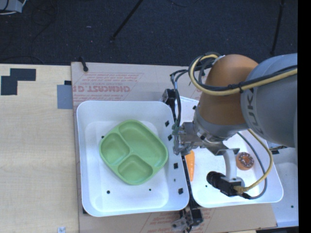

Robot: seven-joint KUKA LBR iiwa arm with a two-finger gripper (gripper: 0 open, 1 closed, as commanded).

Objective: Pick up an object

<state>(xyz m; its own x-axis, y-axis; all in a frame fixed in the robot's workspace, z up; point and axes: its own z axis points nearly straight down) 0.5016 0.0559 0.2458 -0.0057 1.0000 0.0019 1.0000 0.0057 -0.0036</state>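
Arm point(252, 101) dominates the right side: grey links and the orange band reach in over the right bin point(272, 191), hiding most of its floor.

Left bin point(92, 130) is next in size. It holds one green divided plate point(133, 151), three compartments, lying flat near the middle, well apart from the arm.

Right bin, visible contents: an orange carrot-like piece point(190, 165) against the left wall, just beside the divider between the bins; a small round brown-orange item point(245, 160) further right; a black part with a yellow cable point(224, 184) near the front, probably arm hardware and not a pick target.

Gripper point(181, 144) sits low at the divider, directly above the top end of the carrot piece. The wrist body blocks the tips, so I cannot tell its state or whether it touches anything. Nothing is visibly held.

Likely target, judging by position: the carrot piece.

Risks from here:
- The carrot lies tight to the bin wall, so one finger may land on the rim or divider instead of beside it, giving a missed or one-sided grasp.
- It is narrow and elongated; an off-centre pinch could make it pivot or squirt out.
- A descent onto the divider could jam the wrist or shift both bins.
- The yellow cable loops low over the bin floor and could snag on retract.
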